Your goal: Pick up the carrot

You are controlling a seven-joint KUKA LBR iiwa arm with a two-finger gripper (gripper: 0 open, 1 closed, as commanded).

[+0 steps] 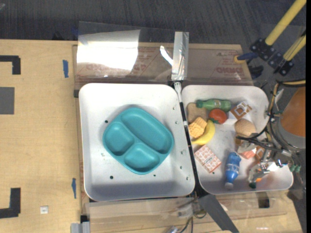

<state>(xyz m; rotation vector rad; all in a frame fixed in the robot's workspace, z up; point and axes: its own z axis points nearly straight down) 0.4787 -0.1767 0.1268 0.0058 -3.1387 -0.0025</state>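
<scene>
Two shallow white bins sit side by side on a bench, seen from above. The left bin point(97, 101) holds a teal divided plate point(138, 140). The right bin point(279, 181) holds a scatter of toy food: a green bottle point(214, 104) at the top, a banana point(206, 134) near the middle and a blue bottle point(232, 169) lower down.

The arm point(294, 118) enters from the right edge of the frame. Its gripper point(265, 168) hangs low over the lower right corner of the right bin, amid dark cables. Glare and clutter make it impossible to tell whether it is open or closed.

Just beside the gripper, toward the lower left, lies a small orange piece with a green end. This is probably the carrot point(254, 180), though it is partly hidden.

It is likely a light, stiff plastic toy with a smooth, tapered body that could slip from a grip. The thicker middle of the orange part looks like the safest place to take hold, across its width, clear of the green end.
</scene>
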